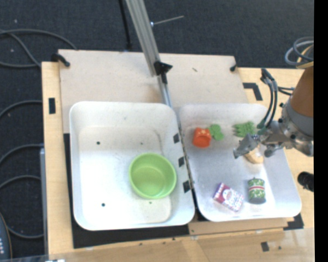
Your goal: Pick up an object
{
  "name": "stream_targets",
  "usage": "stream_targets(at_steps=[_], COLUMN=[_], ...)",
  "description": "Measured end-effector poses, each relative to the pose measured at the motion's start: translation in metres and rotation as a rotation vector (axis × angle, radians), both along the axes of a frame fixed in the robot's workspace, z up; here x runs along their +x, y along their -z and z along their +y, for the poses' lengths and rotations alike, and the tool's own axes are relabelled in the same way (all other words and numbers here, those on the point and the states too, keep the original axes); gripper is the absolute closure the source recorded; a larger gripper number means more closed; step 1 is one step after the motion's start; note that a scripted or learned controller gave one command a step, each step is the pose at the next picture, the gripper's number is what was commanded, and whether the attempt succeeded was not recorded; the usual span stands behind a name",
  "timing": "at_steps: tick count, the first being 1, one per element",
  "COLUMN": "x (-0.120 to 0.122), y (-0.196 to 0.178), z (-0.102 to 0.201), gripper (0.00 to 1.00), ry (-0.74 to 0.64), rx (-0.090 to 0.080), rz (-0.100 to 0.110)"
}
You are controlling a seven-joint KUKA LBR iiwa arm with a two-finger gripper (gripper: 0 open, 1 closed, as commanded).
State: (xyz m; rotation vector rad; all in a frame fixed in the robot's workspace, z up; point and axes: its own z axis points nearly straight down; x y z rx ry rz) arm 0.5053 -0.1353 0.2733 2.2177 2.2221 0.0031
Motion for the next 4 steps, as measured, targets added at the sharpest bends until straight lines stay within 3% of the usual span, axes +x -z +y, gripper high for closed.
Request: stream_targets(at_steps=[1, 4], x=[0.0, 0.016], y=[0.0, 0.165], z=[0.0, -0.014], gripper=[0.0, 0.0], ry=[0.002, 0.003], rx=[0.0, -0.001], rz=[0.0, 0.007])
